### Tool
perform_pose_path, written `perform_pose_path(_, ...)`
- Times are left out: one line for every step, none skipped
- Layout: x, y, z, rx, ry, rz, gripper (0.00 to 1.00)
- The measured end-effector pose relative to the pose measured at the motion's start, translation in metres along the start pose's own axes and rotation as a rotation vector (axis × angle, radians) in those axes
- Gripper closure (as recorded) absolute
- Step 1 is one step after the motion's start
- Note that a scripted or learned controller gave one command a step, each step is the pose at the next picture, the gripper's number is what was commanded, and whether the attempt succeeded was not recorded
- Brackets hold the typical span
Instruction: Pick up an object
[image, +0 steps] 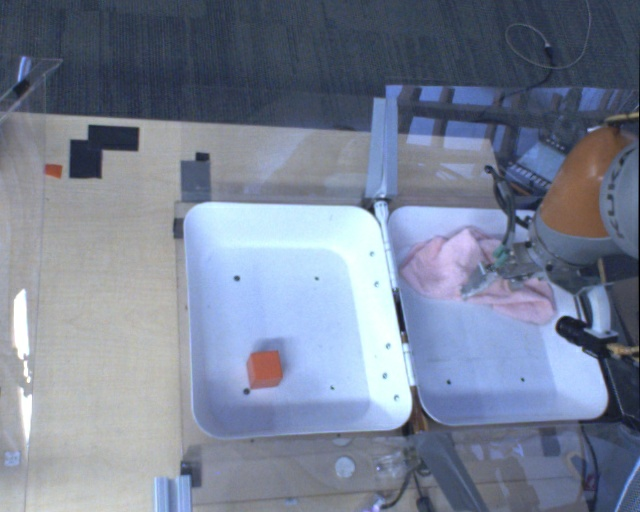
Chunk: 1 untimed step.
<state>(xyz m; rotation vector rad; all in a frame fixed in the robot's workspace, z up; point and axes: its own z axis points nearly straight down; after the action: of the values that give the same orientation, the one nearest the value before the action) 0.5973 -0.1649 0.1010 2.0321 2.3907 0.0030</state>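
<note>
Two shallow white bins are seen side by side on a pale wooden bench (100, 330), pictured from above at a slant. An orange block (265, 369) is seen lying alone in the left bin (290, 235), toward seven o'clock on its floor, well apart from the walls. A crumpled pink cloth (450, 268) is spread across the upper part of the right bin (500, 400), from eleven toward two o'clock.

The grey arm with its orange band (585, 185) is shown reaching in from three o'clock, with the gripper (490, 275) lowered onto the cloth; whether its jaws are parted or clenched on the fabric cannot be told from this angle.

Black tape patches (100, 147) and a small orange marker (53, 171) are fixed to the bench at ten o'clock. A clear panel (25, 80) is seen at the far left. Dark carpet (250, 45) lies beyond the bench at twelve o'clock, where a thin looped cable (545, 45) is seen.
</note>
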Motion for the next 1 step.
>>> perform_pose_path(0.0103, 0.0061, 0.0087, -0.009, -0.007, -0.051, 0.0)
